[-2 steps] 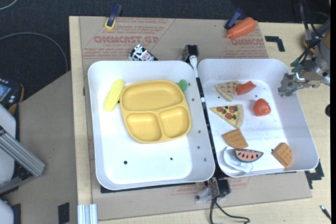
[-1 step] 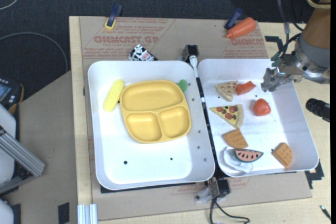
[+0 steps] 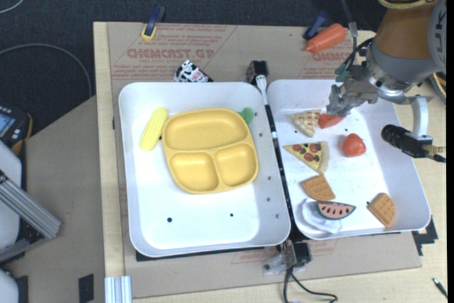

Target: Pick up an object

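While the gripper (image 3: 339,106) is lowered into the right bin (image 3: 408,188), its tips are seen right at a small red piece (image 3: 329,120) lying on the bin floor; whether the piece is clasped cannot be told. Just to the left of the gripper a pizza slice (image 3: 306,122) is found, and below it a second pizza slice (image 3: 309,152). A red tomato (image 3: 353,145) is placed just below and to the right. Further below, a cracker (image 3: 318,188), a watermelon slice (image 3: 333,209) and a waffle (image 3: 382,208) are spread. Well to the left, a yellow tray (image 3: 208,149) and a corn cob (image 3: 152,128) are held by the left bin (image 3: 142,209).
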`<act>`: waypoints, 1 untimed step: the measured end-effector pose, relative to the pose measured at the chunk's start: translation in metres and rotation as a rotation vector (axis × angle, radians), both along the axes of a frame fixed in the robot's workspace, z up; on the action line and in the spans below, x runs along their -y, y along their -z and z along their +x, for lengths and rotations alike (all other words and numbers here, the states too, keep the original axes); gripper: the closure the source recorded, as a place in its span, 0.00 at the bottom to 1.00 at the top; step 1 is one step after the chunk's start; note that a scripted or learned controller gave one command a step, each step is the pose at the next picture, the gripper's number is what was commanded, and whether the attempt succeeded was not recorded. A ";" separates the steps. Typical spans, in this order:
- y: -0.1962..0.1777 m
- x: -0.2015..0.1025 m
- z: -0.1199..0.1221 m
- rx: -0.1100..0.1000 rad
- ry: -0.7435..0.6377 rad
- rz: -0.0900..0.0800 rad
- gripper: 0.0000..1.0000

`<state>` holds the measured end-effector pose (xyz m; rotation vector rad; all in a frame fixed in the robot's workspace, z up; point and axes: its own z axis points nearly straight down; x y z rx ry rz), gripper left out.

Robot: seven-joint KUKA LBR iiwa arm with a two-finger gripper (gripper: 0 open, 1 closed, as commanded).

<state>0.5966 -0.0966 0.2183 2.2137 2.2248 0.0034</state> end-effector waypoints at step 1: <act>0.005 -0.050 0.016 0.000 -0.001 0.001 1.00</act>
